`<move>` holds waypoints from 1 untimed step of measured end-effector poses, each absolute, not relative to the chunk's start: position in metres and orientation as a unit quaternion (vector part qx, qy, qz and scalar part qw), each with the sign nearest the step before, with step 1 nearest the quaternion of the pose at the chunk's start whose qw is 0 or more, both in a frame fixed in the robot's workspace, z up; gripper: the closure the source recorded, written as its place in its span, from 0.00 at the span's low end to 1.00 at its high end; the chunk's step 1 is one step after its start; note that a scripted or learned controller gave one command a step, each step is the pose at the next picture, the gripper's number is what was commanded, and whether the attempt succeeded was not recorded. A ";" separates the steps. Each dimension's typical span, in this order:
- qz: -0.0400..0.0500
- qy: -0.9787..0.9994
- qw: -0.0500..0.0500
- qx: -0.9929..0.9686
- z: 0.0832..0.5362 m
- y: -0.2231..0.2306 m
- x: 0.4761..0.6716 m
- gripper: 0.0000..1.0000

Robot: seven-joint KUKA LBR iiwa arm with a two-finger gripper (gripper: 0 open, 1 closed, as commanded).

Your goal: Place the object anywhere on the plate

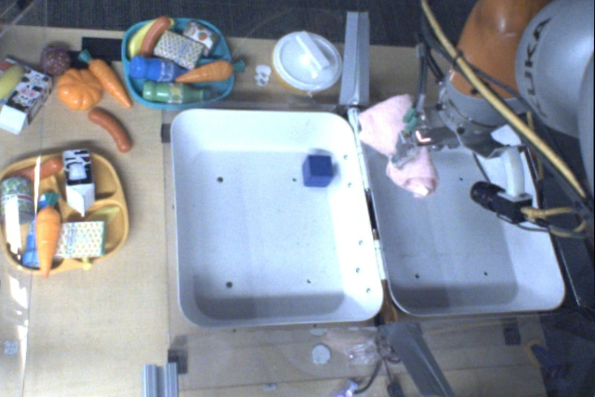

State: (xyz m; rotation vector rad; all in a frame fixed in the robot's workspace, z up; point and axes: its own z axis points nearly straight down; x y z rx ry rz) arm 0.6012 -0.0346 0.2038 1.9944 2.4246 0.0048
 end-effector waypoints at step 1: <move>0.001 0.774 0.001 0.633 0.224 -0.033 0.602 1.00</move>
